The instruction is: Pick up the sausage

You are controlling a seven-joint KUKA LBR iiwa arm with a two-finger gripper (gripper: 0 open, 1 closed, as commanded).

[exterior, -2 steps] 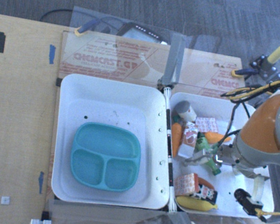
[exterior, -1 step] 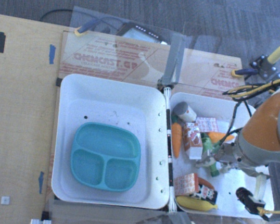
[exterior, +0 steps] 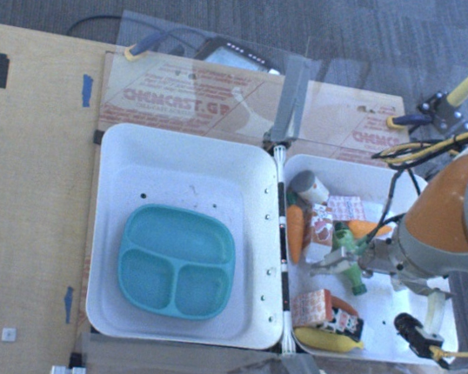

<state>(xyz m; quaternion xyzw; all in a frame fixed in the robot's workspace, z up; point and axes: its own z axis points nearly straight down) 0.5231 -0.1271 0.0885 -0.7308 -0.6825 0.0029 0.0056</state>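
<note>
Teal divided plate [exterior: 176,262] alone in left bin [exterior: 124,156], well clear of action. Right bin [exterior: 386,336] crowded: carrot [exterior: 295,232] along left wall, small carton [exterior: 322,228] beside it, boxed snack [exterior: 312,307] and banana [exterior: 326,340] at near edge. Sausage not clearly identifiable; best guess dark red piece [exterior: 345,306] just right of boxed snack. Gripper [exterior: 347,263] low over middle of clutter, fingers slightly apart, nothing between them. Risk: tight packing, fingers may clamp neighbour or shove sausage aside; target uncertain.

A divided tray [exterior: 176,262] lies in the left bin [exterior: 124,156]; toy foods crowd the right bin [exterior: 387,331].
</note>
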